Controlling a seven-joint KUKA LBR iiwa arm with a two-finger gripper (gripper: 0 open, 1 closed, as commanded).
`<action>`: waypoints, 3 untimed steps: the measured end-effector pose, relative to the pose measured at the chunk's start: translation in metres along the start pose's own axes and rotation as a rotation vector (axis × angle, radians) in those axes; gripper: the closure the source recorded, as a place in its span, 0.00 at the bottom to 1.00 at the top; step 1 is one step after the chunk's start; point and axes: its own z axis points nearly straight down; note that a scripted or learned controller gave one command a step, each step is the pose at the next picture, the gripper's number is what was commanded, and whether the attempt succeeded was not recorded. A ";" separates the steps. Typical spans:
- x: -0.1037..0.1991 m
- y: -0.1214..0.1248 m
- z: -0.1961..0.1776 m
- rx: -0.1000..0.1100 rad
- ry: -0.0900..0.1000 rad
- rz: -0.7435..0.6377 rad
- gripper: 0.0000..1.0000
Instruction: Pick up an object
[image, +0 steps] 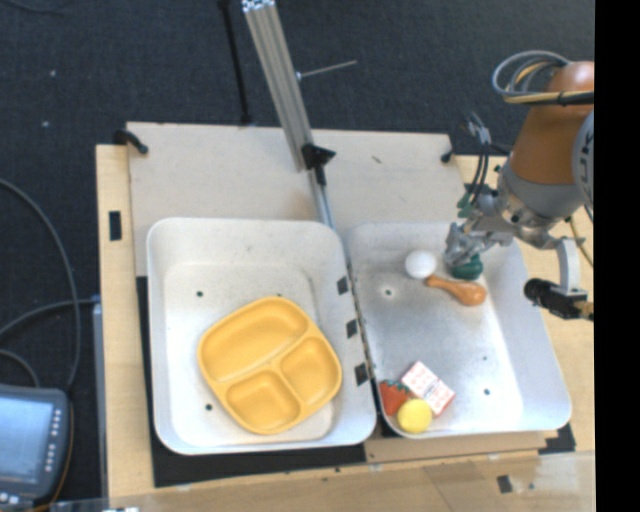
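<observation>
Because the grey arm's two-finger gripper (465, 255) is low over a tight little crowd of things, the grab could go wrong in a few ways. It could bump the small white ball (421, 264), which would roll away. It could also pinch the thin end of the brown drumstick-shaped toy (458, 290), which might then swing and slip out. The gripper sits in the far part of the right shallow white bin (520, 400). A small green thing (464, 268) is right at its tip, touching it or just under it. I cannot tell if the gripper is open or shut, or if the green thing is held. The white ball lies just to the left of the gripper. The brown toy lies just on the near side of it, with its fat end pointing right. Well apart, in the near corner of the same bin, a red and white box (427, 387), a yellow ball (415, 415) and an orange-red thing (392, 396) are packed together. The left shallow white bin (160, 240) holds a yellow plastic tray with three parts (270, 365).
</observation>
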 end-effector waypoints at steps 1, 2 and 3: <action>0.058 0.007 0.004 0.001 0.002 -0.001 1.00; 0.109 0.018 0.010 0.001 0.001 -0.001 1.00; 0.160 0.029 -0.007 -0.001 0.002 -0.001 1.00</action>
